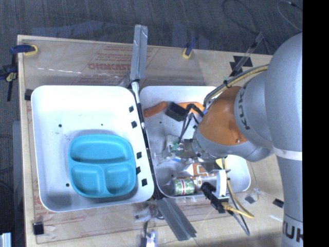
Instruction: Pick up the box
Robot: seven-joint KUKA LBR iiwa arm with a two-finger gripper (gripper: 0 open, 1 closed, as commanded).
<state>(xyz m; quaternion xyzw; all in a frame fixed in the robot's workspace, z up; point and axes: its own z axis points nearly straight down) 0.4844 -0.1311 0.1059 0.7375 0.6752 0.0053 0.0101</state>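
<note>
Box (204, 171), brown and white, lies in the right bin (241, 181) just beside and behind a green can (184, 186). The arm's wrist overhangs it; the gripper (181, 147) sits behind the can, and whether it is open or closed cannot be told. Farther behind the can lie orange (156, 108) and black (176, 111) items. The arm reads "KUKA" (241, 115); the bench sheet reads "CHEMCAST" (108, 66).

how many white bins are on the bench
2. One white bin sits on the left, holding a blue divided tray. The other white bin is beside it on the right, partly covered by the arm, with a green can near its front edge.
</note>
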